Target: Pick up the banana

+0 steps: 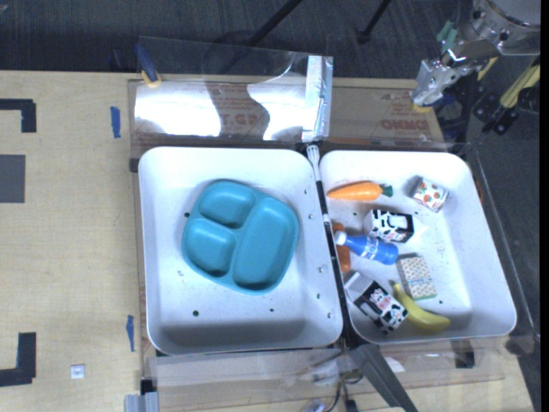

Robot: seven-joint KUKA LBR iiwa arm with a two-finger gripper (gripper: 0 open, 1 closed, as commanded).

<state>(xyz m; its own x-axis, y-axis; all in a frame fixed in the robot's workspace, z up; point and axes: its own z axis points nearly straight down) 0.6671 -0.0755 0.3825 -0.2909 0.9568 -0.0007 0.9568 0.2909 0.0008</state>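
right bin (480, 230): holds the clutter, banana low at its 6 o'clock edge | banana (419, 312): lies from my gripper toward 6 o'clock, well apart, long axis running 10-to-4 o'clock, touching a black-and-white cube (382, 305) | my gripper (431, 80): above the bin's far rim, holding nothing; how wide it stands I cannot tell

- The left bin (163, 256) held a divided plate (240, 234) near its middle.
- In the right bin (480, 256), the banana (420, 314) lay at 6 o'clock, touching a box (382, 305) at its 9 o'clock.
- A carrot (353, 191) lay at 11 o'clock, a cube (429, 194) at 1 o'clock.
- The gripper (433, 80) hung beyond the right bin's 12 o'clock rim.
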